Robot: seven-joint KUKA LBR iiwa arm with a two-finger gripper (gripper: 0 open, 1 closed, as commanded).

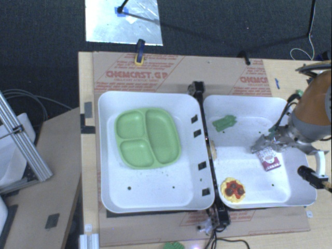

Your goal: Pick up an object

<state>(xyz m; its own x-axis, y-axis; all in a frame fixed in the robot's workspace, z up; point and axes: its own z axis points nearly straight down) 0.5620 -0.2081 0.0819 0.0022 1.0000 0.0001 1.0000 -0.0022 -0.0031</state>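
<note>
1. The gripper point(266, 147) sits low in the right bin point(249, 107), directly over the red-and-white packet point(270, 160), apparently positioned for a grasp.
2. Gripper opening: cannot tell.
3. The packet lies flat on the bin floor.

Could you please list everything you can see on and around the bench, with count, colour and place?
Bins: two, white, side by side on the bench.
Divided plate: one, light green, in the left bin.
Green piece: one, green, upper left of the right bin.
Small packet: one, red and white, middle right of the right bin, right under the gripper.
Round toy food: one, yellow with red on top, near front corner of the right bin.
Cardboard sheet: one, brown with red print, under the bins.
Clamp: one, yellow and dark, at the cardboard's far edge.
Shiny sheet: one, silver, on the dark floor beyond the bench.
Arm: one, grey and orange, from the right.
Gripper: one, grey, over the packet.
</note>
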